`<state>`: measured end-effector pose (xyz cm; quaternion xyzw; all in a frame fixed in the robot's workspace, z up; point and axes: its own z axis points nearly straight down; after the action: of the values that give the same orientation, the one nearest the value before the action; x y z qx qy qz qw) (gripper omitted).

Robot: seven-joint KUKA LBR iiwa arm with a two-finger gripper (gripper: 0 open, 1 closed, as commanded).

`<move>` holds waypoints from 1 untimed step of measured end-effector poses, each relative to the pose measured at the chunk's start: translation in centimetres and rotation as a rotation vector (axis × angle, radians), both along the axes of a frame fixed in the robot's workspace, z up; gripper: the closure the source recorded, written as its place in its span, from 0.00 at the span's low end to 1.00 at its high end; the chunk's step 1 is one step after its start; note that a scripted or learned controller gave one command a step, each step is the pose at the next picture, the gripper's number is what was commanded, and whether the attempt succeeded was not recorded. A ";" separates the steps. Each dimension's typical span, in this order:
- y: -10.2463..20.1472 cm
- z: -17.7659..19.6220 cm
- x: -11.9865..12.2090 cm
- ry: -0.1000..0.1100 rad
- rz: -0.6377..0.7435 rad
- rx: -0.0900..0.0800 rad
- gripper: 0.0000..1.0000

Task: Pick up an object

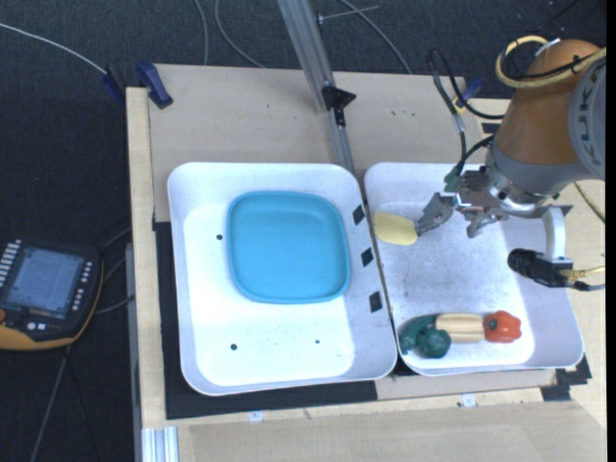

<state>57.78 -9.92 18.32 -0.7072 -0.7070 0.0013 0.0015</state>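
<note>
The gripper (454, 218) hangs at the right bin's (563, 349) upper part, jaws apart, one tip touching the pale yellow object (394, 228). Closing off-centre could nudge it away against the bin wall.

Blue plate (289, 246) lying in the left white bin (192, 287). Grey pole (313, 46) slanting across the wooden bench (231, 114). Blue clamp (154, 83) at the bench corner. Small screen box (43, 287) on the dark floor (58, 162), among thin cables (207, 12).
</note>
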 end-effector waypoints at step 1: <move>-0.3 -5.6 -1.0 0.001 0.000 0.000 0.00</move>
<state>56.79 -10.23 12.68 -0.7072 -0.7070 0.0015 0.0018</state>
